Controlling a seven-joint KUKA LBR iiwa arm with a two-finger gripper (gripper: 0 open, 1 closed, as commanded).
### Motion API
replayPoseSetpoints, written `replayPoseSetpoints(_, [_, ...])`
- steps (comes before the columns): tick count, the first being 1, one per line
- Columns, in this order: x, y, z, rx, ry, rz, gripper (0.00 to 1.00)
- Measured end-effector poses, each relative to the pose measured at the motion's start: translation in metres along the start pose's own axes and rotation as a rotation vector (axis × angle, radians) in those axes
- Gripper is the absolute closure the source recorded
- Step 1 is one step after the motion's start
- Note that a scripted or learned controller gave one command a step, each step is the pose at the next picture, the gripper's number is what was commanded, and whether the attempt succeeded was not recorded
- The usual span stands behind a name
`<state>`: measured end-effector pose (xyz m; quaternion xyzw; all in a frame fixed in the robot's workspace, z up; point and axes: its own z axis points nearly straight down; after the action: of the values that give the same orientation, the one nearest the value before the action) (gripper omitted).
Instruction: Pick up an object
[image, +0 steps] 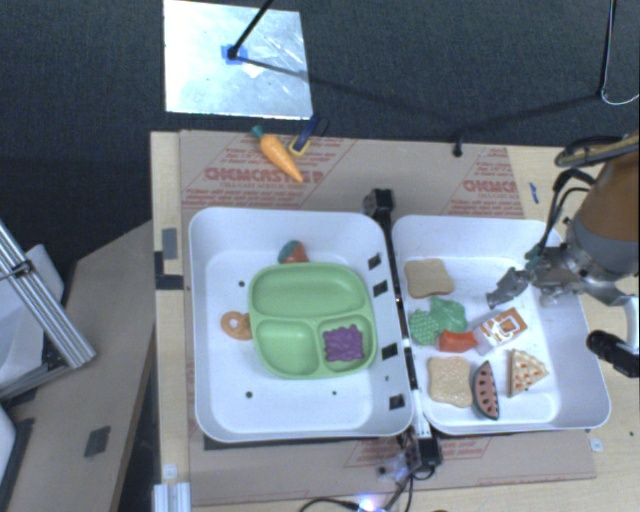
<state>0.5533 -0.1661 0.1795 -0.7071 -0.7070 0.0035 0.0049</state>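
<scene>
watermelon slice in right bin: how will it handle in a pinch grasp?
The watermelon slice looks like stiff toy plastic, likely light. It lies flat, so fingers may slide over it. The bread slice touching its left edge may get nudged.

1. The light is even and fairly bright, with a cool, washed cast over the whole scene.
2. The two white bins (300, 225) are the brightest parts, close to overexposed, so their walls lose detail.
3. A shiny sheet (215, 55) at the far left throws back patchy glare.
4. Shadows are soft and short; a faint one lies just under the green tray (305, 295).
5. The dark floor at the far side is grainy.
6. Small items look slightly soft.
</scene>
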Motion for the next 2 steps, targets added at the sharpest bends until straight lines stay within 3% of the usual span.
replayPoseSetpoints(1, [0.0, 0.003, -0.007, -0.013, -0.002, -0.003, 0.0])
replayPoseSetpoints(2, [0.007, -0.004, 0.046, -0.01, -0.001, -0.002, 0.0])
